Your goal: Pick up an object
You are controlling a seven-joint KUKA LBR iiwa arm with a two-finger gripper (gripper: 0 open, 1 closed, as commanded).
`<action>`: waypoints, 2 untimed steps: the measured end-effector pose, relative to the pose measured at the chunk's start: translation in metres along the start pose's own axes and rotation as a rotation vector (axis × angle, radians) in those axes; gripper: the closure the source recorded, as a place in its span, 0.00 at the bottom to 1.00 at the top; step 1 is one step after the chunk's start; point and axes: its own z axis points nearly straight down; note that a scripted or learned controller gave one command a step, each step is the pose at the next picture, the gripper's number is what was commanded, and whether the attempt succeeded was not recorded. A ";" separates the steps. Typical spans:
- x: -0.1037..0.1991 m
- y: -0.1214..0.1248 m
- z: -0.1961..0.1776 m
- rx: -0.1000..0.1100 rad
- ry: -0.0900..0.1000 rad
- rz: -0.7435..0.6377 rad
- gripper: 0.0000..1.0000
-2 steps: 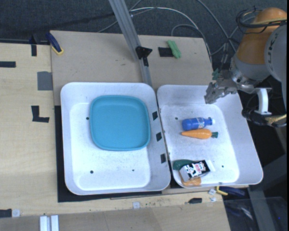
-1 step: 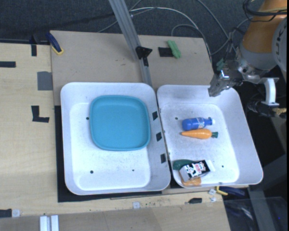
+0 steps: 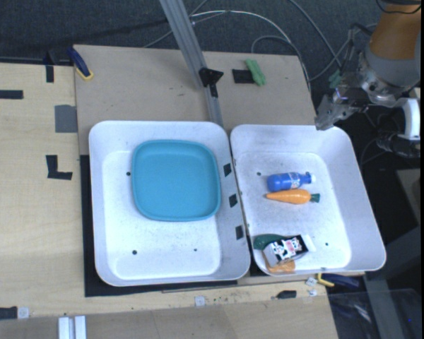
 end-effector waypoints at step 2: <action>0.100 -0.047 0.014 0.003 0.002 -0.003 1.00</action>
